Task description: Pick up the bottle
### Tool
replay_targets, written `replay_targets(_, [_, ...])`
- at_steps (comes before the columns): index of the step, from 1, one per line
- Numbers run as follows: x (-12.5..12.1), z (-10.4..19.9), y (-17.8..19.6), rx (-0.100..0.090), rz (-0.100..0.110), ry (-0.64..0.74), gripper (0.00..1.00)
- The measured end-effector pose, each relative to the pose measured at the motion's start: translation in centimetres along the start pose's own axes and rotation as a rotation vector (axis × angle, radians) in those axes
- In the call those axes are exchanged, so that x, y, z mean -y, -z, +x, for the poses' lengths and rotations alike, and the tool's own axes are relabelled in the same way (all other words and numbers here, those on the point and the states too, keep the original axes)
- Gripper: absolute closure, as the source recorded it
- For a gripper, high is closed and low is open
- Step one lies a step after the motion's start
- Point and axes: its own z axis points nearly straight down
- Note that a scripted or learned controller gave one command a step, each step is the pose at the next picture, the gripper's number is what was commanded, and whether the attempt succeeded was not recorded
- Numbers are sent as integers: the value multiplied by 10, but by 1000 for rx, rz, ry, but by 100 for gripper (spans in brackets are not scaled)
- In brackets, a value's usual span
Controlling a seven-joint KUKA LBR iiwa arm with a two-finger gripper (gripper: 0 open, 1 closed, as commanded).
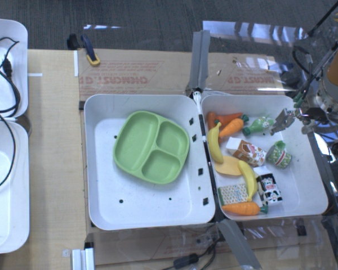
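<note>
Jaws stood apart on the gripper [293, 121], hovering at frame right, just beside the green bottle [260, 125] in the right bin [321, 204], among bananas and carrots. Left bin [101, 207] held a green plate [151, 147].

the pale wooden desk [50, 151] spans the frame. two white bins sit on it side by side: the left bin [96, 162] at centre, the right bin [310, 198] at right.

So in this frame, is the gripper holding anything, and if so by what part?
Nothing is held. The gripper hangs over the right bin, beside the green bottle, with nothing between its fingers.
</note>
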Motion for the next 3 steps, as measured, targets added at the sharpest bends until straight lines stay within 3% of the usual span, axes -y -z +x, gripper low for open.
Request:
replay_targets(1, [-70, 14, -47, 1, -3, 174, 0])
replay_targets(2, [-75, -9, -150, 3, -5, 358, 0])
replay_targets(3, [-76, -10, -140, 3, -7, 355, 100])
